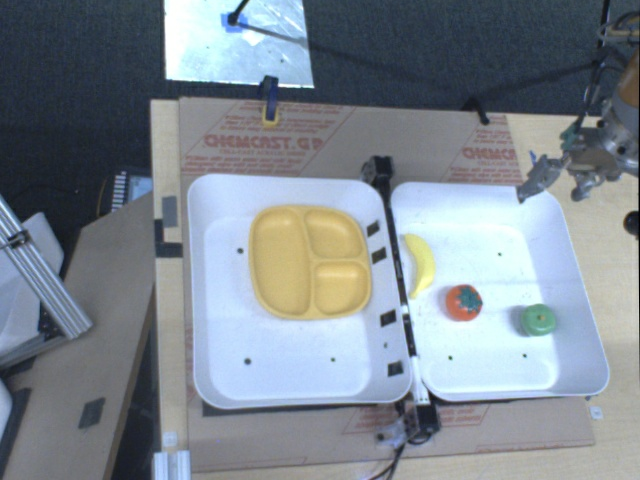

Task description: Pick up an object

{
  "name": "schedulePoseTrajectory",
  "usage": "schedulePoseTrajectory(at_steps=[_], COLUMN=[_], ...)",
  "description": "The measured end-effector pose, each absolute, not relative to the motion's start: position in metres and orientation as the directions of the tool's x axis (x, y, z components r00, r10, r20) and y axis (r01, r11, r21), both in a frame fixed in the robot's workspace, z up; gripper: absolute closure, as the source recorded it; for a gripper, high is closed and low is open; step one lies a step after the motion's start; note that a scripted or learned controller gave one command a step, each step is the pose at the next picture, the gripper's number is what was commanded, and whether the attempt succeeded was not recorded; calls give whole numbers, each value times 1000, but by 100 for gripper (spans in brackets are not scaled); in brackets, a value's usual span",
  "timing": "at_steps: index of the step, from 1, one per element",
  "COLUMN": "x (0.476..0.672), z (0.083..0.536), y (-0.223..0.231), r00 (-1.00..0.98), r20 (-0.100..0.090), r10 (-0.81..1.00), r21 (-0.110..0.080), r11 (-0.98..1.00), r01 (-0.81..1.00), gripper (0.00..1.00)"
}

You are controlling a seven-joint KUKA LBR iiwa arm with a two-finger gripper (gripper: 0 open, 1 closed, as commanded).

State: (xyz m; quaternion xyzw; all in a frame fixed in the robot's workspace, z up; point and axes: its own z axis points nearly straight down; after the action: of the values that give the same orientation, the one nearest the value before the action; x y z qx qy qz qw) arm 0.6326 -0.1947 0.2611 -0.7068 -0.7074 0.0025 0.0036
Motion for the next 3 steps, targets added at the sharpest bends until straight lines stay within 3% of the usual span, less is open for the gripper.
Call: schedulePoseTrajectory(at_steps=[1, 3], x=[635, 642], z=[268, 171], y=[-194, -194], r00=[-4, -4], r20=[-1, 0], r10=[1000, 1000], r21=[2, -2], r11=[4, 4], r01=[1000, 1000], gripper=[0, 0])
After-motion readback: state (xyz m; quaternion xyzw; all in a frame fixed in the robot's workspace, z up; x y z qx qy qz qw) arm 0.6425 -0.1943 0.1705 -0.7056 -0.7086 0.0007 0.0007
